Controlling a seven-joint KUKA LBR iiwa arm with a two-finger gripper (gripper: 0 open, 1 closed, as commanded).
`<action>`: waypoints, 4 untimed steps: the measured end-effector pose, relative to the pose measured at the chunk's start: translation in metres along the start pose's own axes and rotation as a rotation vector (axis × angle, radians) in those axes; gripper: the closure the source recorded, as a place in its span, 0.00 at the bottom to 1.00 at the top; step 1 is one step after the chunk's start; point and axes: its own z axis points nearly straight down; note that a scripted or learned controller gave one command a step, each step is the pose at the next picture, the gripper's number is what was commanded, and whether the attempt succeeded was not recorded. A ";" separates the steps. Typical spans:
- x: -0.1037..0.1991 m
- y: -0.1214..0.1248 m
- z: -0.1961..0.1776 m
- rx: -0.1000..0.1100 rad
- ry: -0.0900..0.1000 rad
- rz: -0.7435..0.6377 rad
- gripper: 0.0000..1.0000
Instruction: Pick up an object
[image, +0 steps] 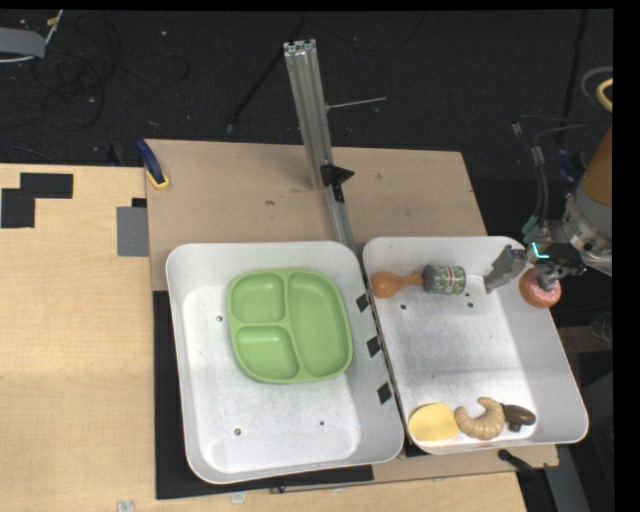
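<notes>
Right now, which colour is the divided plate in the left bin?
Light green plate, in the camera view.

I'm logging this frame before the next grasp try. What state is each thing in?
Green three-compartment plastic plate: flat in the left white bin, right side up.
Small green-labelled bottle: on its side in the right white bin.
Yellow disc, tan croissant-shaped toy: lying at the right white bin's near edge.
Gripper: at the right white bin's far corner.

Two shallow white bins sat side by side on the bench. A green three-compartment plate (291, 326) lay in the left white bin (200, 420). In the right white bin (560, 400), a small green-labelled bottle (444, 279) lay near the far wall, just right of an orange pear-shaped toy (390, 284). Along the near wall, a yellow round piece (432, 423) lay left of a tan croissant-shaped toy (481, 418), with a dark brown piece (519, 415) at its right. My gripper (525, 262) hung over the far right corner, beside a reddish doughnut-shaped toy (541, 290) at the rim.
</notes>
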 end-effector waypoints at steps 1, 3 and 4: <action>0.000 0.001 -0.001 -0.002 0.000 0.000 0.00; -0.001 0.002 0.127 0.003 0.001 0.001 0.00; 0.008 -0.002 0.180 0.001 0.001 0.002 0.00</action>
